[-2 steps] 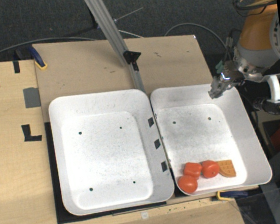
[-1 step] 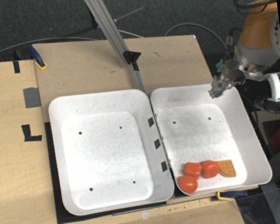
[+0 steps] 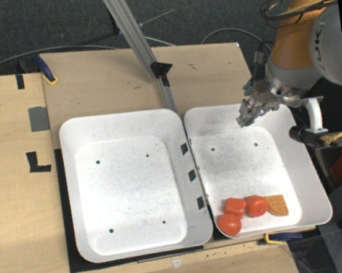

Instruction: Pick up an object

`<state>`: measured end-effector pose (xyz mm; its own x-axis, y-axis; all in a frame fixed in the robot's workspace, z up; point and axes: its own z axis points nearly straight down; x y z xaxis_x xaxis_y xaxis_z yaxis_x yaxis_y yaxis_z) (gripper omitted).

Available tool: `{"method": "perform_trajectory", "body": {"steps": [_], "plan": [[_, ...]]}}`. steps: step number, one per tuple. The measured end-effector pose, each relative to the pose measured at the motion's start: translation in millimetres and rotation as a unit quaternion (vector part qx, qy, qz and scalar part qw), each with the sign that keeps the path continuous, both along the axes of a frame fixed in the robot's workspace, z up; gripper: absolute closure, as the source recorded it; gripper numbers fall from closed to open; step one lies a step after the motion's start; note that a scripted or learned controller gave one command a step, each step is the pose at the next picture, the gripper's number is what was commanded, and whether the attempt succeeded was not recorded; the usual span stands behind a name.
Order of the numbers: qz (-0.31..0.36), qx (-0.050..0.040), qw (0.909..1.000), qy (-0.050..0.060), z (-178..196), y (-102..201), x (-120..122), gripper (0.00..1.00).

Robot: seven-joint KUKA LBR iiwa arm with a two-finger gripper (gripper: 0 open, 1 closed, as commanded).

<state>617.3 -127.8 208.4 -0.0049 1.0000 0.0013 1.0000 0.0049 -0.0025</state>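
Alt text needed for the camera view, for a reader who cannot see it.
The gripper hangs over the far edge of the right bin, away from the red pieces and orange waffle-like piece at its near edge. The left bin sits beside it.

I find almost nothing to read here: the only lettering sits on my own grey arm [image 3: 334, 49], near the right edge, where a few dark letters run up the casing, cut off and too blurred for me to make out as a word. The bench [image 3: 107, 78] carries black tape marks, but those are plain shapes, not letters or numbers
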Motion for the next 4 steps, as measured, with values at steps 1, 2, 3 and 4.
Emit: {"method": "perform_trajectory", "body": {"steps": [1, 2, 3, 4], "plan": [[0.001, 0.0005, 1.0000, 0.000, 12.5, 57.7, -10.2, 1.00], [0.001, 0.0003, 1.0000, 0.001, 4.5, 116.7, -20.2, 1.00], [0.001, 0.0003, 1.0000, 0.000, 16.3, 166.2, -32.5, 1.00], [0.001, 0.0001, 1.0000, 0.000, 24.5, 216.0, -43.8, 1.00]]}}
